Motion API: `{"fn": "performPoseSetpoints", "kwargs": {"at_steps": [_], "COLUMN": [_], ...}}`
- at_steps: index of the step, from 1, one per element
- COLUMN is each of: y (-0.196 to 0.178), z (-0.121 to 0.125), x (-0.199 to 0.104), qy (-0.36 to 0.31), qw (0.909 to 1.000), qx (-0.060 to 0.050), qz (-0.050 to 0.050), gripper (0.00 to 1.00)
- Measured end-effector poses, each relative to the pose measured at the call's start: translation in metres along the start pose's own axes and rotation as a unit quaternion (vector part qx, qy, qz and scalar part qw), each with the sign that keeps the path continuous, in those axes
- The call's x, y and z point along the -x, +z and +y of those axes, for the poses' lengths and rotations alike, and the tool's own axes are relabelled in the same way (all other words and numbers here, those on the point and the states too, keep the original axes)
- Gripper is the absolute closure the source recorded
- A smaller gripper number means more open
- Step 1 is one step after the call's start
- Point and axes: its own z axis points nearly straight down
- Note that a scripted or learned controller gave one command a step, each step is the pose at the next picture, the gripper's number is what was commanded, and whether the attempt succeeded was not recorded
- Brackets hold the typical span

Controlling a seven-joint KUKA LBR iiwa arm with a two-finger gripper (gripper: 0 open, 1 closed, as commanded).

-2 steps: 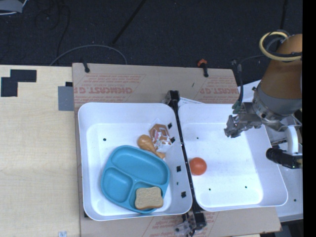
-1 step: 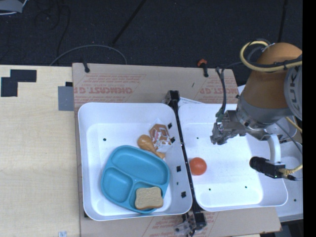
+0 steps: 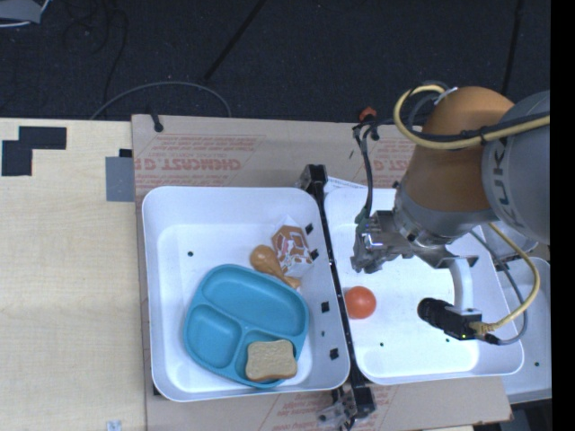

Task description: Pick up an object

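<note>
Gripper hangs low over the right bin, just above and beside the little orange ball, likely because it wants to grab that ball. I cannot tell how its pincer stands. The blue tray, bread slice and snack packet sit in the left bin, out of its way.

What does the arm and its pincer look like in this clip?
The arm is grey with a rounded orange band above the wrist. Yellowish cables loop around it and a thin black cable hangs alongside. The pincer is a dark grey metal assembly.
</note>
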Motion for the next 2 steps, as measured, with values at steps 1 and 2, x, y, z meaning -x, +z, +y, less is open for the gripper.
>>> {"fn": "performPoseSetpoints", "kwargs": {"at_steps": [1, 2], "y": [-0.005, 0.001], "z": [-0.009, -0.030], "x": [-0.053, -0.112], "qy": [0.000, 0.000], "qw": [1.0000, 1.0000], "qx": [0.000, -0.001], "qz": [0.000, 0.000], "gripper": [1.00, 1.00]}}
